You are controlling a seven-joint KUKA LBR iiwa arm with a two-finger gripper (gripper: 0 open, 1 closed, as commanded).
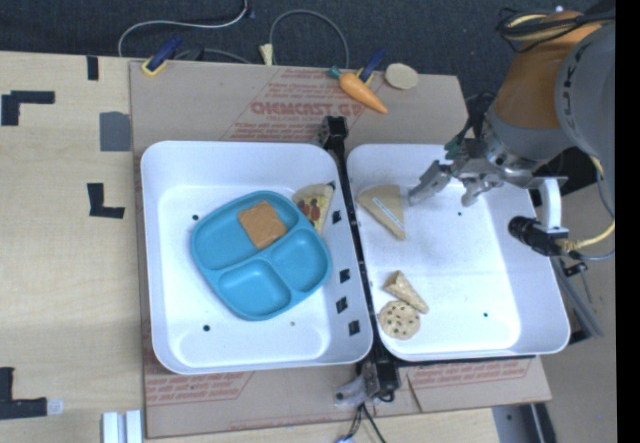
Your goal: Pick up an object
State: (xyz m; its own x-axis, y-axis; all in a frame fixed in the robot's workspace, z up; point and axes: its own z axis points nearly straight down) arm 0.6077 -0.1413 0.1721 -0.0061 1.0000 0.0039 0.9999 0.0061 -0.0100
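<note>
Camera view: we see the gripper (448, 185) spread wide and holding nothing, low over the right bin (520, 326), apparently lining up on the pale wedge (385, 210) just beside it; cookie (399, 319) lies nearer; the blue tray (262, 268) fills the left bin

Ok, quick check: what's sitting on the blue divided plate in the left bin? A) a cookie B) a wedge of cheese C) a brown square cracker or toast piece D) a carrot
C: a brown square piece lies in one compartment of the blue plate; the cookie is in the right bin, the carrot outside the bins.
</note>
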